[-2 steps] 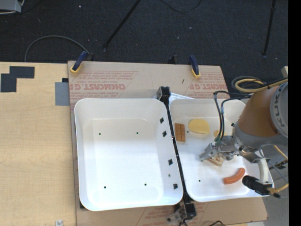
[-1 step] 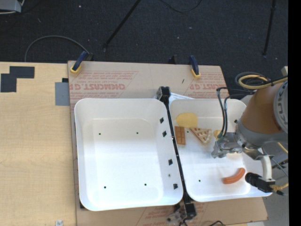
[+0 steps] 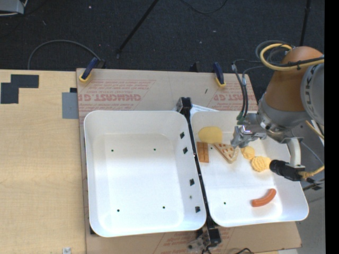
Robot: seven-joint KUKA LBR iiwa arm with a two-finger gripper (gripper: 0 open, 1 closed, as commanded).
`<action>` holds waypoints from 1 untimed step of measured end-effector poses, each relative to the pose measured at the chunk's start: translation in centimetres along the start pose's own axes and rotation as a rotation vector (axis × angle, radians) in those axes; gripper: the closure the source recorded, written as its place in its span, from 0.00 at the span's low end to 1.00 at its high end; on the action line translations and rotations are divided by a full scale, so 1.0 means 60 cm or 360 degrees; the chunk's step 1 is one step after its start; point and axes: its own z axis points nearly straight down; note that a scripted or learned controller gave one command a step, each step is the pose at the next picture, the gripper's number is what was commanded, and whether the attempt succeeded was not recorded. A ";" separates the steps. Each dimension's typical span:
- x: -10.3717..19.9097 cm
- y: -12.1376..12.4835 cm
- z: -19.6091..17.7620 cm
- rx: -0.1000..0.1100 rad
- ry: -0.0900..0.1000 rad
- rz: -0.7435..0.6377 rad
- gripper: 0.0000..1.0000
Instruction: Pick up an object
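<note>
1. In the right bin [image 3: 296, 216], toward its far edge, lay small toy foods: a brown wafer [image 3: 203, 152], a yellow lump [image 3: 210, 134], a waffle wedge [image 3: 228, 152].
2. All probably weighed little; the wedge seemed stiff, best pinched across its flat faces.
3. The claw [image 3: 241, 138] hovered just above the wedge; its state I cannot tell.
4. Nearer the right edge lay ridged yellow pieces [image 3: 259, 163] and a sausage [image 3: 263, 198], likely slippery.

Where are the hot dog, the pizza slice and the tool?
hot dog [image 3: 264, 198], camera view, middle of the sausage.
pizza slice [image 3: 226, 152], camera view, middle of the wedge.
tool [image 3: 242, 137], camera view, its tip above the right bin.
</note>
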 end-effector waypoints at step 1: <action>-0.003 -0.004 0.007 0.0014 0.0000 0.0006 0.00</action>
